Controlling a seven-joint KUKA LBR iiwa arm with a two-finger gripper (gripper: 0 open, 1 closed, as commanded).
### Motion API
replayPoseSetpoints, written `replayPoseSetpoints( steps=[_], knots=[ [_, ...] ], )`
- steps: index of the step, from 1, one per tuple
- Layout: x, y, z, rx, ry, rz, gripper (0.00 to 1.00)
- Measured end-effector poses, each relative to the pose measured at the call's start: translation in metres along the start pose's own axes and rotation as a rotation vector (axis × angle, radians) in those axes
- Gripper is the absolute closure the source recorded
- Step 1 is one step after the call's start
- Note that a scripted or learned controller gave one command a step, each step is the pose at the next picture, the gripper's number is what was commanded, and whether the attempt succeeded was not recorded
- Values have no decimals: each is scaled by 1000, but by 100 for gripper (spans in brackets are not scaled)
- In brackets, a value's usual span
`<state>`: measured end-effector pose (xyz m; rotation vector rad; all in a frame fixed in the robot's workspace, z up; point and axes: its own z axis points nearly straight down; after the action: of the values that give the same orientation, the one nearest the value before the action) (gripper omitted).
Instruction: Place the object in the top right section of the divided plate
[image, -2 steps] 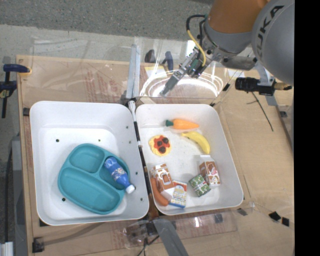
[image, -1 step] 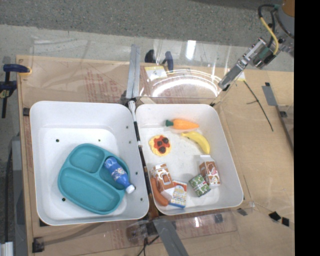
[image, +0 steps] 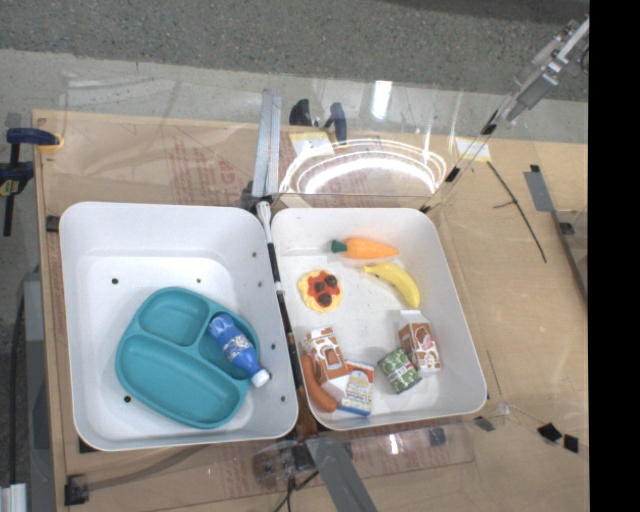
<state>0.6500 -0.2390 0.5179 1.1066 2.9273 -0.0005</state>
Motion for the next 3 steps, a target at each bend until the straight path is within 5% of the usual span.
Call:
replayPoseSetpoints(
  steps=[1, 3],
  knots=[
    [5, -32, -1, 2, 5, -444, 0],
    [17, -41, 63, 0, 7, -981, 0]
  ],
)
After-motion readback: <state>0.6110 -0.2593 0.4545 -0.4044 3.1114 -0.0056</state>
